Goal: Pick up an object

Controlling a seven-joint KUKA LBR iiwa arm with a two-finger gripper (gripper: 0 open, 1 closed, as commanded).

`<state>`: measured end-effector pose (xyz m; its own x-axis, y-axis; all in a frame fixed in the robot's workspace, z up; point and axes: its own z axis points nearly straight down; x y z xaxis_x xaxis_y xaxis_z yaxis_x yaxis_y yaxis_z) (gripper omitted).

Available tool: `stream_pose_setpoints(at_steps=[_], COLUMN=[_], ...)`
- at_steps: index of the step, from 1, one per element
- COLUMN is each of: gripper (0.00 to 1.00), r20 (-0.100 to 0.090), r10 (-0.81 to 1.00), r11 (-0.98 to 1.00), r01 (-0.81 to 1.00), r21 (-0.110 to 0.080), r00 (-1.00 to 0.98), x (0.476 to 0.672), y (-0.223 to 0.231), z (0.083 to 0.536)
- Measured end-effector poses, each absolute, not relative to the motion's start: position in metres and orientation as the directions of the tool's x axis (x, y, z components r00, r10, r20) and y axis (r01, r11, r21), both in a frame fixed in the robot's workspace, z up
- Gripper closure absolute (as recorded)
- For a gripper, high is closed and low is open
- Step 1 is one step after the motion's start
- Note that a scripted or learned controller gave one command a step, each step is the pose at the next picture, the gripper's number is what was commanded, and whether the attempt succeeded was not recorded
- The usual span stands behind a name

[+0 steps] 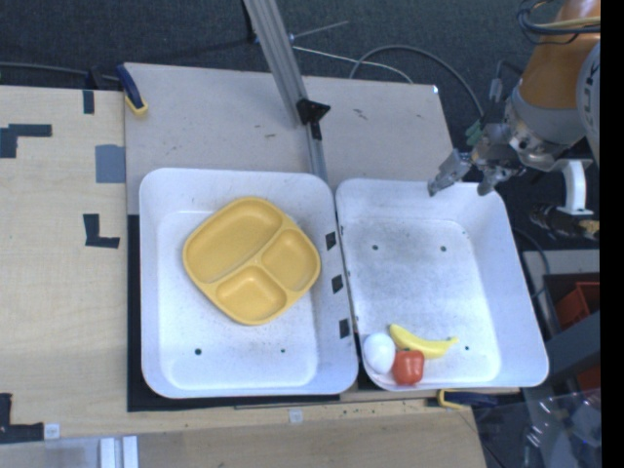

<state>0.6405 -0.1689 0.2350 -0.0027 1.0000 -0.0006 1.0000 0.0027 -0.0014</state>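
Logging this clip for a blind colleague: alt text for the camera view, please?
The end effector hangs open over the right bin's far edge, holding nothing. A banana, white egg and red pepper cluster at its near edge; the left bin holds a yellow divided plate.

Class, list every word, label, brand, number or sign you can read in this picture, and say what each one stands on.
None can be read.
The yellow plate, banana, white egg and red pepper bear no print.
Dark marks on the bench are tape, not letters.

Even, fairly bright overhead light; soft faint shadows; white bins (234,378) slightly washed out; mild overall blur, coarse grain.
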Motion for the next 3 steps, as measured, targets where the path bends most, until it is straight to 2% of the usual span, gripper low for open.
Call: stream_pose_setpoints(at_steps=[1, 3], gripper=[0.00, 0.00], r20=[-0.001, 0.000], r10=[1.000, 1.000], r11=[0.002, 0.002], r01=[1.000, 1.000], r21=[-0.001, -0.007], r00=[-0.002, -0.002], x=[0.640, 0.644], y=[-0.169, -0.161], z=[0.235, 0.136])
